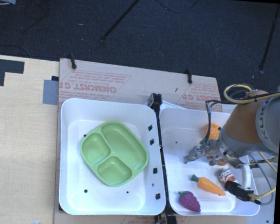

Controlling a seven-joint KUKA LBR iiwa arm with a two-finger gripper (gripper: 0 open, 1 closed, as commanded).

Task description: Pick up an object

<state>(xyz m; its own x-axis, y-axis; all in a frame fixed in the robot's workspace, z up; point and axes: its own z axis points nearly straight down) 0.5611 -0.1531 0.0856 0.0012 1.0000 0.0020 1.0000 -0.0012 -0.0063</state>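
One orange toy carrot point(208, 185), green tip, in rt bin point(177, 136).

2 white bins point(75, 128), smooth plastic, slight sheen. Green divided plate point(114, 153): smooth matt plastic, 3 compartments. Carrot point(210, 185) and purple grape bunch point(189, 201) look like toy plastic, grapes bumpy. Under the bins, brown cardboard point(103, 84), matt, printed. Bench top point(15, 147) pale wood, smooth. Floor point(137, 31) dark rough carpet. Gripper point(194, 154) probably bare grey metal, too blurred to be sure.
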